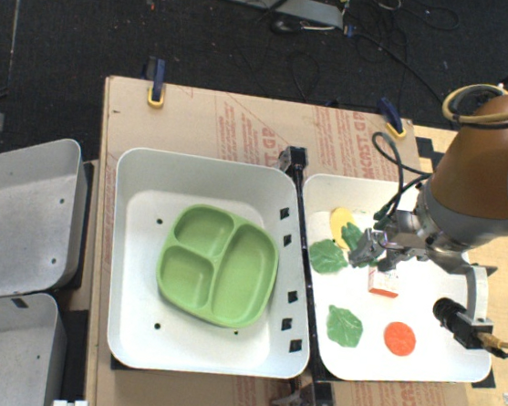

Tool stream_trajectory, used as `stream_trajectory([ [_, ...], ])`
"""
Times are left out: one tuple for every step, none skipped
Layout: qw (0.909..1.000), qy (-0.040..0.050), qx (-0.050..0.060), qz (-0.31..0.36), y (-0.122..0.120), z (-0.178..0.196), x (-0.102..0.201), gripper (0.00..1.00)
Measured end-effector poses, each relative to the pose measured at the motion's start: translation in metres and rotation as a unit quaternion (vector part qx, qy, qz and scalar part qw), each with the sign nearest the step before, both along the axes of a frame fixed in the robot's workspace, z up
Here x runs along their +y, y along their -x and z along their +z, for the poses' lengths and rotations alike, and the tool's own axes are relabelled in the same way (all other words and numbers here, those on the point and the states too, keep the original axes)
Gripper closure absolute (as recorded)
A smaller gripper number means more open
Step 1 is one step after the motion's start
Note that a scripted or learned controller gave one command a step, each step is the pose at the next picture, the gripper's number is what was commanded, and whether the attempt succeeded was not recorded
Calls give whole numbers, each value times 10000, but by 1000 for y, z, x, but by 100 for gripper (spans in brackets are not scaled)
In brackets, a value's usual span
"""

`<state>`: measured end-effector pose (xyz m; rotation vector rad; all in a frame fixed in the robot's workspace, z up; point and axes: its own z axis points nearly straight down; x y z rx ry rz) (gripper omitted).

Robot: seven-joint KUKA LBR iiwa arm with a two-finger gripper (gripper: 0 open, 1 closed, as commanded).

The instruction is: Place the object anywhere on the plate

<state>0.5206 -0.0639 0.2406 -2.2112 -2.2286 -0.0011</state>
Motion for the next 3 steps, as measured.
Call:
stream_trajectory([
  [10000, 2, -10, 4, -9, 7, 58, 100],
  [10000, 5, -7, -2, -10, 10, 108, 100],
  [10000, 5, -11, 3, -20, 11, 164, 100],
])
